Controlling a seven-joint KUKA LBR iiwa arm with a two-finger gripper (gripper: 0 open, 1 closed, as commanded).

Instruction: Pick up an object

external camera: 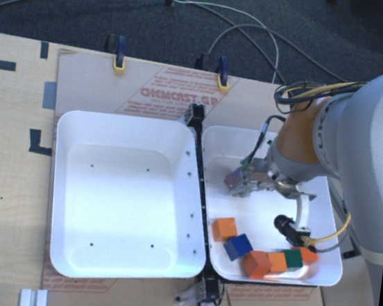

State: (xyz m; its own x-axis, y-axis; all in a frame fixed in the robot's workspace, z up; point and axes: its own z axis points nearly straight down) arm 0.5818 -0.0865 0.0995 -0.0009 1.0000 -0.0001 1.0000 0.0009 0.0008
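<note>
Dark carpet with loose cables lies behind the desk (8, 160), where two white bins sit side by side on a cardboard sheet (178, 94) held by two clamps. Within the right bin (315, 274), the blocks cluster toward six o'clock: an orange cube (224, 228), a blue cube (238, 247), a red-orange block (256, 264), a smaller orange block (277, 262) and a green one (293, 257), the last three touching along the front wall. The claw (243, 182) hangs at about ten o'clock in that bin, apart from every block; whether it is spread or closed I cannot tell. The left bin (60, 166) lies at nine o'clock. The likely risk is closing on nothing, since the claw stands off from the blocks; crowded pieces against the wall could also slip aside.
</note>
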